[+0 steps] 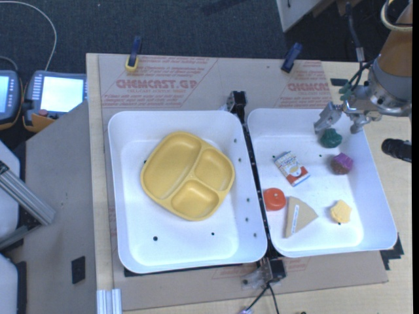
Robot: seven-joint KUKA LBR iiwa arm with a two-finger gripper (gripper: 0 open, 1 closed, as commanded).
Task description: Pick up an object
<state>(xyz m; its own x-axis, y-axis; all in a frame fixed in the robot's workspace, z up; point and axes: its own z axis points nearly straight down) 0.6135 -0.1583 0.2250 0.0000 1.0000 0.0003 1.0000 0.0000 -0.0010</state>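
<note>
In the right bin lie several small items: a green lump near the far right, a purple piece, a small white and red carton, an orange round piece, a tan wedge and a yellow piece. My gripper hangs at the bin's far right, open, its two grey fingers spread just above and behind the green lump. Nothing sits between them.
The left bin holds a yellow divided plate. Black clips join the bins at the far and near ends of the seam. Blue clamps pin the cardboard at the back edge.
</note>
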